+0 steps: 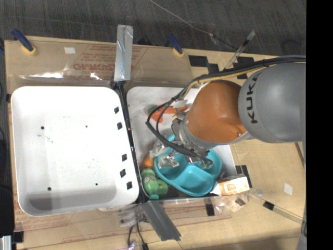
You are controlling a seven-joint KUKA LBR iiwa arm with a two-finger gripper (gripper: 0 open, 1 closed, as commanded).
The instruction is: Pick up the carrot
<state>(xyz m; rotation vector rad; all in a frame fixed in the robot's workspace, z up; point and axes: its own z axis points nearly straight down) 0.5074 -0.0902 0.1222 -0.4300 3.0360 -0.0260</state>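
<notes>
Two bins sit side by side. Your end effector [174, 159] hangs low over the teal bowl [195, 177]; its grip, you cannot tell. Orange carrot [149, 163] peeks beside it, lower middle.

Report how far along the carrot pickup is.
Done: the arm has reached into the right bin, and the gripper sits low over the teal bowl. In hand: nothing can be confirmed as held. Left: an orange piece, possibly the carrot, lies beside the green toy at the bin's left wall, not lifted; grasping and raising it remain.
</notes>
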